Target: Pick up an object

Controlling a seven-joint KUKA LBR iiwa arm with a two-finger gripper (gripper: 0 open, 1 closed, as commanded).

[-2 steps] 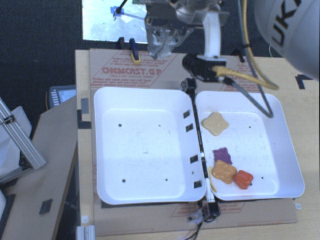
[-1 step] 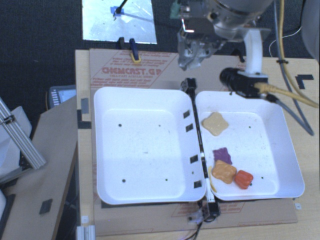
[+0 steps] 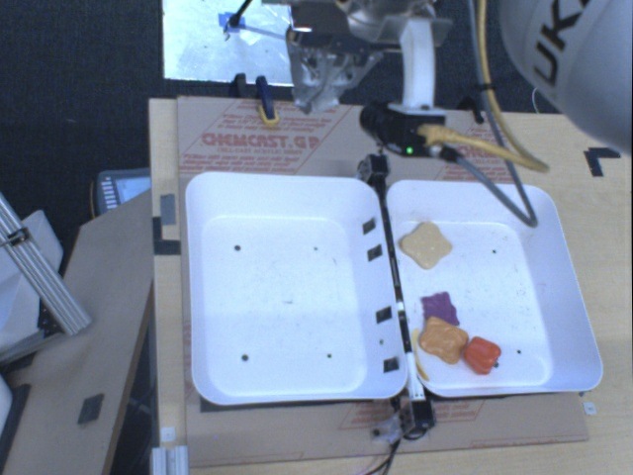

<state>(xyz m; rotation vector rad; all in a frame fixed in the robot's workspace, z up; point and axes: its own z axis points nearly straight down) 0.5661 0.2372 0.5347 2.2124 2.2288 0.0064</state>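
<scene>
Several small objects lie in the right bin [image 3: 564, 255]. A beige flat piece [image 3: 426, 244] rests near its back left. A purple piece [image 3: 440, 308], an orange-yellow piece [image 3: 443, 340] and a red-orange piece [image 3: 482, 354] cluster at its front left, the last two almost touching. My gripper [image 3: 315, 87] hangs high behind the back edge of the left bin [image 3: 198, 265], over the cardboard, far from all the objects. I see nothing in it.
A black hinge strip [image 3: 388, 265] runs between the two bins. Brown printed cardboard [image 3: 247, 139] lies under and behind them. A yellow cable [image 3: 495, 146] trails over the right bin's back edge. A metal rail [image 3: 40, 275] sits off the bench at left.
</scene>
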